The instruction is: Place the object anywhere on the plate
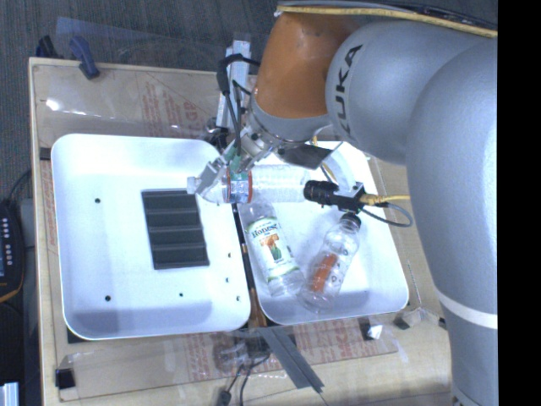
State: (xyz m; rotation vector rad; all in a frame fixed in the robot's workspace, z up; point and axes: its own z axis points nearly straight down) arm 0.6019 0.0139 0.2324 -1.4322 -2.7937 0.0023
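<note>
Clear plastic bottle (269, 252) w/ green-orange label, lying in right bin (385, 299), neck toward the divider. Prob light, stiff-ish, slippery (round, so apt to roll); best taken across the labelled mid-body. Second clear bottle (328, 265) just beside, orange inside. Gripper (230, 176) above the bottle's cap end, near the bins' seam; fingers' state: cannot tell. Dark ridged plate (175, 228) in left bin (93, 235), well apart.
</note>
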